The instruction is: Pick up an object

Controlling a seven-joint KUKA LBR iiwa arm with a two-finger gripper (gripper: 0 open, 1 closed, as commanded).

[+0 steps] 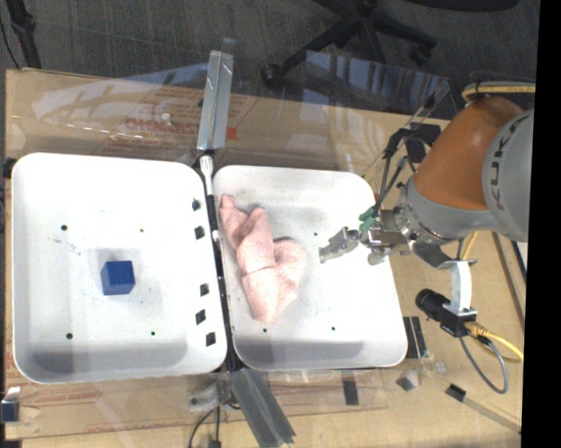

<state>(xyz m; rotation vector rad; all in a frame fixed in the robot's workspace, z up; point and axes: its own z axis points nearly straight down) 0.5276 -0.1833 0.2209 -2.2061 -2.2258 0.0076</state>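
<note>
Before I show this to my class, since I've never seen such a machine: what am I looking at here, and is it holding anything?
One camera looks down at a slant on a bench with two shallow white bins. The grey and orange shape at the right is a robot arm; its gripper, a two-fingered hand, hangs over the right bin. That bin holds a crumpled pink cloth, lying left of the gripper and apart from it. The left bin holds a small blue cube. Nothing sits between the fingers, so it holds nothing.

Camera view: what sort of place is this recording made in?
Probably a robotics lab or test cell. A robot arm reaches over two white bins on a bench, loose cables trail beside them, and an office chair base stands on carpet behind.
</note>
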